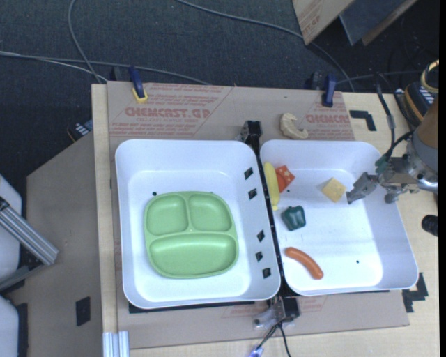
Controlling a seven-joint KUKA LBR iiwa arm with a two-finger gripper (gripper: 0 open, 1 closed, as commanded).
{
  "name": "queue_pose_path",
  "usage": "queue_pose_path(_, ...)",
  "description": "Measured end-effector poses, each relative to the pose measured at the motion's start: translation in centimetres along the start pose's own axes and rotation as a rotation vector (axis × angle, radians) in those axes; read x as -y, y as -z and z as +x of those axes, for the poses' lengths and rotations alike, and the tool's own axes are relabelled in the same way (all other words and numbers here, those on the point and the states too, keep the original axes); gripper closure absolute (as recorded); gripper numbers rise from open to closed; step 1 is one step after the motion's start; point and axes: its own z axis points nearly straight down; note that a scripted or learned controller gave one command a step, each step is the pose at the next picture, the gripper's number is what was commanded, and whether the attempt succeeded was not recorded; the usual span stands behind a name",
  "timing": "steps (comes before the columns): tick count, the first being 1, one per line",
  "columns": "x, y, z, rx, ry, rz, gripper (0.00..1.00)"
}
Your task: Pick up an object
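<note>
Pincer (374, 188) low over right bin (390, 275)

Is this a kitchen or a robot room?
Probably a robot lab bench: two shallow white plastic bins clamped to cardboard, loose cables across the floor, and small toy foods like an orange sausage.

We see a dark gray carpet floor (174, 49) with thin cables (77, 42) lying across it. The table (104, 209) is a light wood board with red letters, held by blue clamps (138, 85). A cardboard box (327, 15) sits at the top.
</note>
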Motion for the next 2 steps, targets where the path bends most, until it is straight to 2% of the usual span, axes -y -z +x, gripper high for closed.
queue_pose_path(2,-0.8,-9.2,-0.2,-0.001,0.001,0.001,0.00)
